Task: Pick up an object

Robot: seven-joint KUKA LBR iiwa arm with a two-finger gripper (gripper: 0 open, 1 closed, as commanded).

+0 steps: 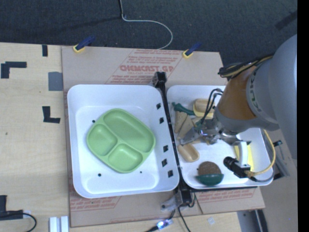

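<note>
Gripper (pixel 193 135) sat low in the right bin (pixel 260 151), finger state impossible to tell. Nearest target, a tan bread-shaped piece (pixel 188 152), lay at six o'clock from it; judged light, rigid, best grasped across its width. Arm bulk hid items at three o'clock.
</note>
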